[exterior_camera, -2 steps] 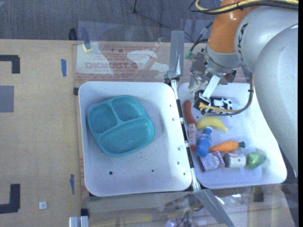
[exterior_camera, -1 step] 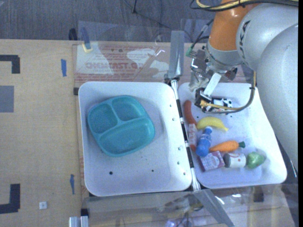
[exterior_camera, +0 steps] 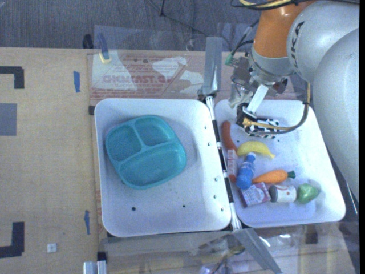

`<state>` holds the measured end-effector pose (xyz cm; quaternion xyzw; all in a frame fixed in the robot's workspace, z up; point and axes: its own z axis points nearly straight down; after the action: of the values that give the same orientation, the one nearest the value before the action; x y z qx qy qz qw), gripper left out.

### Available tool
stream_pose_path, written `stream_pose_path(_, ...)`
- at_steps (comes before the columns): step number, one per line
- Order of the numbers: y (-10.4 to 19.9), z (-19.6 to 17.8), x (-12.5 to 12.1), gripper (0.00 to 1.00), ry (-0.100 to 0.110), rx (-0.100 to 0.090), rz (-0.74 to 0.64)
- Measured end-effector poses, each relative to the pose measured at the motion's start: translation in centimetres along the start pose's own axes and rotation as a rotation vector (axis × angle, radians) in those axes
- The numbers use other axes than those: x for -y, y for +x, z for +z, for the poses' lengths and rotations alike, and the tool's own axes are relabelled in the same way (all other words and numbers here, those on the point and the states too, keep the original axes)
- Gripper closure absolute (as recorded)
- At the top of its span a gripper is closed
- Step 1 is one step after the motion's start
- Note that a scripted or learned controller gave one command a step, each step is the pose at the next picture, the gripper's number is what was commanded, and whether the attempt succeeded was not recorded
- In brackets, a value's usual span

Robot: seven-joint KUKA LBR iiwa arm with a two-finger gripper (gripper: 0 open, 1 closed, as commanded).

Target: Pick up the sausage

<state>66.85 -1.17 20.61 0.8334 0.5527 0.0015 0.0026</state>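
Two-finger gripper hangs over the far left corner of the right shallow white bin.
The reddish-brown sausage lies lengthwise along that bin's left wall, just on the gripper's near side; from here I cannot tell whether the gripper is open or closed. A yellow banana lies right of the sausage, with a blue bottle and an orange carrot nearer. A teal divided plate sits in the left shallow white bin.
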Motion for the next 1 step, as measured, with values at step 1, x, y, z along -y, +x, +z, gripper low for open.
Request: stream_pose_path(1,9.56,-1.96,4.86,1.0,0.006,-0.001,0.129)
